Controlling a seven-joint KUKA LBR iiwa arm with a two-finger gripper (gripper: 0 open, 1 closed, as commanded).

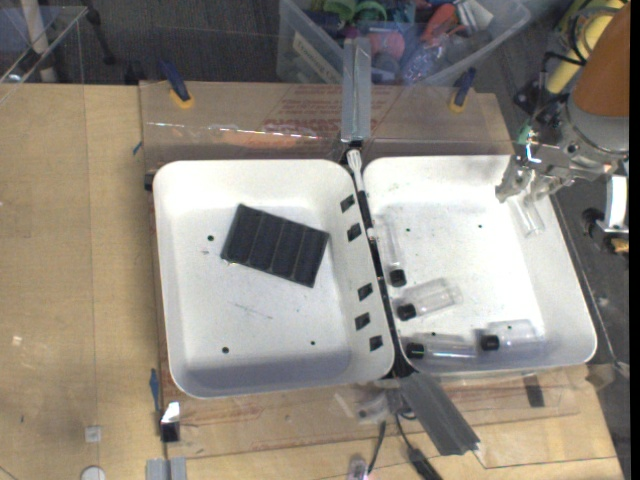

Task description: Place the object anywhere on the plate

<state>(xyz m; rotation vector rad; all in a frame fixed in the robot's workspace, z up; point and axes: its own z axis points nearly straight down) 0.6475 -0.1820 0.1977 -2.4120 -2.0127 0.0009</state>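
Arm: upper right of frame, gripper (pixel 528 190) over right bin's (pixel 570 298) upper-right corner; finger state indeterminable. Dark ribbed plate (pixel 275 245): one, left bin (pixel 180 348). Clear objects (pixel 430 296): about three, lower right bin.

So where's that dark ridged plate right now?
The dark plate lies flat in the left bin, toward its upper middle, across the divider from the clear plastic pieces in the right bin.

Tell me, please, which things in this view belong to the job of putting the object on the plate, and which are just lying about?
Belonging to the job:
- dark plate in the left bin
- clear objects in the right bin
- gripper

Lying about:
- tub of coloured toys behind the bins
- blue clamps
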